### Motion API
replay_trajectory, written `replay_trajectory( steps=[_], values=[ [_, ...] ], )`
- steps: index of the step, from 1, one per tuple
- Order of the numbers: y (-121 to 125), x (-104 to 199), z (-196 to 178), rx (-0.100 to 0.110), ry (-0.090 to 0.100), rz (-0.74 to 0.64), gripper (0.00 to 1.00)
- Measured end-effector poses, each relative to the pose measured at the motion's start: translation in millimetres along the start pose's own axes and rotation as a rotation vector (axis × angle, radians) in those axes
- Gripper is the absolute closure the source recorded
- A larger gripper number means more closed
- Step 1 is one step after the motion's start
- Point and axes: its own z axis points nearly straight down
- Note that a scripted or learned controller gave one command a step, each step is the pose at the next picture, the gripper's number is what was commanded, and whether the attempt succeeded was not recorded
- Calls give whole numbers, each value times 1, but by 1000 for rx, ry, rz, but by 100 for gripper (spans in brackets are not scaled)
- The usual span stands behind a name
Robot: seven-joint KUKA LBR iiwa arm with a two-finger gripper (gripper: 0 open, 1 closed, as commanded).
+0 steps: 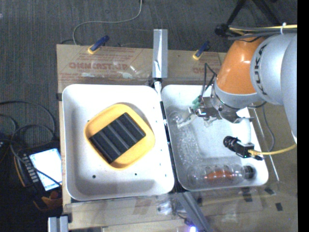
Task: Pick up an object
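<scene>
A yellow pad with a black ribbed top point(120, 135) lies tilted in the middle of the left bin point(72, 144). Along the front wall of the right bin point(212, 139) lies a clear plastic bottle with something orange inside point(219, 174). A small clear plastic item point(177, 120) rests near that bin's back left corner. My gripper point(199, 111) hangs low over the back of the right bin, just right of the clear item. The wrist's bulk hides how the gripper meets anything below it.
The orange-banded arm point(246, 71) covers the right bin's back right corner. A black connector on a yellow cable point(236, 145) hangs over the bin's right side. A metal post point(160, 52) stands behind the divide, with blue clamps point(98, 44) on the cardboard backboard.
</scene>
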Motion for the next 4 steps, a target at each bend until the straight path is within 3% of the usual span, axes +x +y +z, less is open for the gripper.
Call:
replay_trajectory(
  steps=[1, 2, 3, 4],
  values=[
    [-19, -76, 5, 0, -5, -58, 0],
    [-51, -19, -6, 0, -1, -90, 0],
    [23, 10, 0, 0, -3, 35, 0],
    [0, -82, 10, 0, -5, -73, 0]
  ],
)
